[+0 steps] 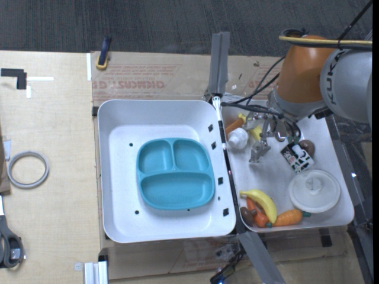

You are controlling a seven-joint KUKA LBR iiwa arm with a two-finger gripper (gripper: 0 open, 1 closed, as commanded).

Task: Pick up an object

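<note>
My gripper [259,151] hangs over the upper left part of the right bin [335,158], above bare white floor. Just to its left lie a white ball [238,138], an orange piece [233,125] and a small yellow piece [255,133]. Close on its right sit a black and white box [296,158] and a brown object [307,148]. Nearer the front are a white round lid [314,189], a banana [262,202], a carrot [288,218] and a red and brown item [251,215]. Nothing is seen held by the gripper.
The left bin [118,176] holds a teal divided plate [175,173]. A raised divider [224,158] separates the bins. Cables hang from the wrist over the right bin's back edge. A grey ring [26,169] and scissors [10,247] lie on the bench at left.
</note>
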